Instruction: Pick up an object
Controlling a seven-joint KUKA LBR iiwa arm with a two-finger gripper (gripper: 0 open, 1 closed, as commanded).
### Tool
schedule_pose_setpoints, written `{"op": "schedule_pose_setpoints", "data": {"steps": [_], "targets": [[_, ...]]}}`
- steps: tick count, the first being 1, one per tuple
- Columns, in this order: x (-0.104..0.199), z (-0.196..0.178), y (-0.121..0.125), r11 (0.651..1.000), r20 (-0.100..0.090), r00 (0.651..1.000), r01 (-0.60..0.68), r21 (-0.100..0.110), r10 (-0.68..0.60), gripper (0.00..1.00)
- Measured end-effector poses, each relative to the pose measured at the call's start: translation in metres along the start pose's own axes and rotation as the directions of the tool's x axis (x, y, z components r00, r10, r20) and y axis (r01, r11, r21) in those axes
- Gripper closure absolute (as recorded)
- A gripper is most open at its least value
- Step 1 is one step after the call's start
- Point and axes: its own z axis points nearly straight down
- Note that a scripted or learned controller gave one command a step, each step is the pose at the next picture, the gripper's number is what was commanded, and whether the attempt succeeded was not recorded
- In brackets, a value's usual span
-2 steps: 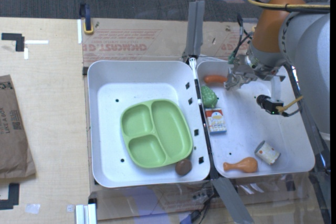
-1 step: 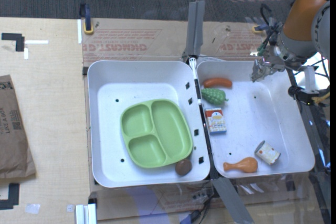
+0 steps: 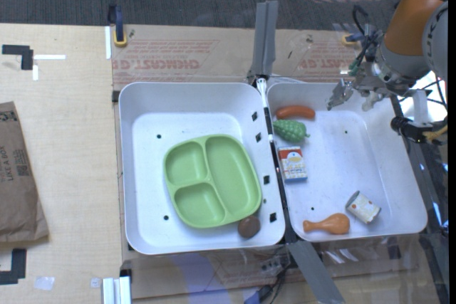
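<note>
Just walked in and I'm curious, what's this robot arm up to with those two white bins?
The grey and orange arm has its gripper open above the back of the right bin, holding nothing. That bin holds a toy hot dog, a green pinecone-like toy, a small carton, a toy drumstick and a small white box. The left bin has a green divided plate and a brown ball.

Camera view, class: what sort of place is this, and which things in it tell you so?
Probably a robotics lab test bench. Two shallow white bins sit side by side; one holds a green divided tray, the other toy food such as a sausage and a chicken drumstick. A grey-and-orange robot arm reaches in.
</note>
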Motion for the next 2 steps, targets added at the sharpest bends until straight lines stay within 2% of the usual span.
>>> {"op": "schedule_pose_setpoints", "data": {"steps": [1,2], "targets": [[0.059,0.054,-0.074,0.997,-0.001,0.997,-0.071,0.002,0.071,0.0],[0.05,0.028,-0.025,0.995,-0.001,0.995,0.096,0.0,-0.096,0.0]]}}
